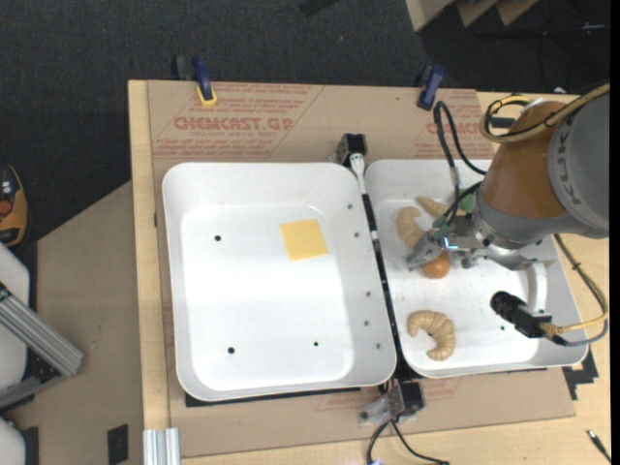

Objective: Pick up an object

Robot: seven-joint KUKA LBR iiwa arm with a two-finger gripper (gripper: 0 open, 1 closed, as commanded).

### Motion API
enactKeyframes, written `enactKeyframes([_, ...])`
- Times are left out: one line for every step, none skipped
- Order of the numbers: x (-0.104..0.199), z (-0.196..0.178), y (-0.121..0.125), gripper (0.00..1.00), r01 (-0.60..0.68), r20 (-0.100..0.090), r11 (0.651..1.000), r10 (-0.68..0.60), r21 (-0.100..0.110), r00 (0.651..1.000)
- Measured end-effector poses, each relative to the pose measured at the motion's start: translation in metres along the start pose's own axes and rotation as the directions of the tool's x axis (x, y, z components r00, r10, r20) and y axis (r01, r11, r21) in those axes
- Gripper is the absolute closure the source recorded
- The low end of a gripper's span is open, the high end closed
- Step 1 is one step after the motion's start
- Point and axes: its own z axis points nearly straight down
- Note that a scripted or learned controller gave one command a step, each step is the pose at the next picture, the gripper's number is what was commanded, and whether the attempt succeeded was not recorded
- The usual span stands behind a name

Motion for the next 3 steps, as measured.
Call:
enactKeyframes([0.0,-0.012,-0.003,1.0,-0.003,0.0,1.0,0.003,0.002,1.0])
enactKeyframes([0.0,-0.012,-0.003,0.0,-0.003,-0.001,1.0,0.003,0.003,1.0])
enactKeyframes([0.006,0.017,0.056,0.0,0.001,-0.001,1.0,-0.001,0.002,1.0])
